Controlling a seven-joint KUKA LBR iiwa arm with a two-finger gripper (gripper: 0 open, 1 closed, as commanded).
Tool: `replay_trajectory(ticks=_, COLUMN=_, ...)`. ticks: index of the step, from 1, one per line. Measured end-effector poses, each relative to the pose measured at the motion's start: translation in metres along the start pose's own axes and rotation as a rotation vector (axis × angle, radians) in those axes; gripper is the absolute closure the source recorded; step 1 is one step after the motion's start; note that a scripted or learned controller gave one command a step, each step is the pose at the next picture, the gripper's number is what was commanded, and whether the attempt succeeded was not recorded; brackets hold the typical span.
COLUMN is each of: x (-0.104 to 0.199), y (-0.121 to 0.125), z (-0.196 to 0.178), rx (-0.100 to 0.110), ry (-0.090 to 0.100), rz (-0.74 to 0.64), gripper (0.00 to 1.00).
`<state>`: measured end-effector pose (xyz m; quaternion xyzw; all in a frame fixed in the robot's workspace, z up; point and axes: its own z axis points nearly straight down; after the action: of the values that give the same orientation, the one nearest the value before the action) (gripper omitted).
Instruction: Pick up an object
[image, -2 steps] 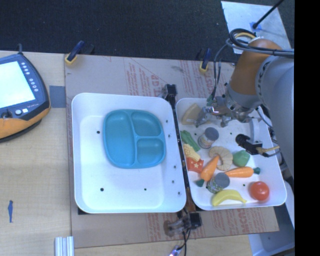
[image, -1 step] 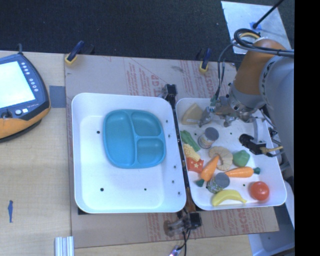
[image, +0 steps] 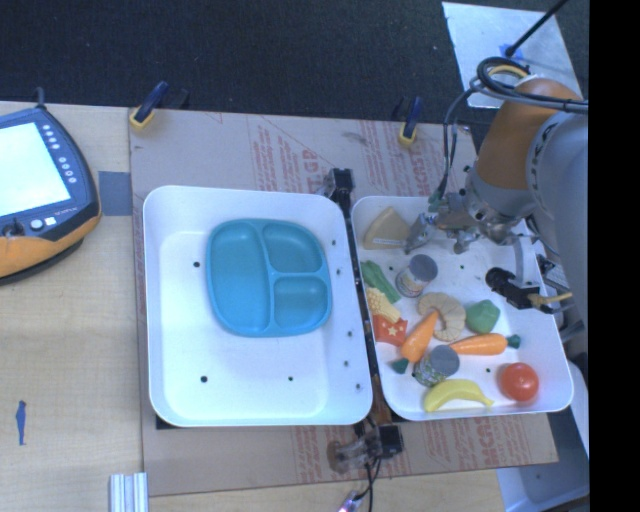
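While the arm reaches in from the right of the frame, you can see its gripper low over the upper part of the right bin, jaws spread and holding nothing. Toy food fills that bin: a cheese wedge just left of the jaws, a tin below them, a carrot, a banana and a tomato lower down. A blue divided plate lies in the left bin.

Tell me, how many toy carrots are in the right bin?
2. One carrot lies slanted mid-bin beside the cracker; the other carrot lies flat to its right, above the tomato. More could be hidden under the pile.
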<state>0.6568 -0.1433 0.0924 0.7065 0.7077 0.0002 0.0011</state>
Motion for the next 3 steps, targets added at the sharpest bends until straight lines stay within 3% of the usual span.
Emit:
replay_trajectory(ticks=1, x=-0.007, y=0.000, z=0.000, rx=-0.001, ry=-0.001, rz=0.000, gripper=0.00)
replay_trajectory(ticks=2, x=0.029, y=-0.056, z=0.001, rx=0.007, ry=0.001, rz=-0.002, gripper=0.00)
replay_trajectory(ticks=3, x=0.027, y=-0.056, z=-0.010, rx=0.009, ry=-0.001, rz=-0.004, gripper=1.00)
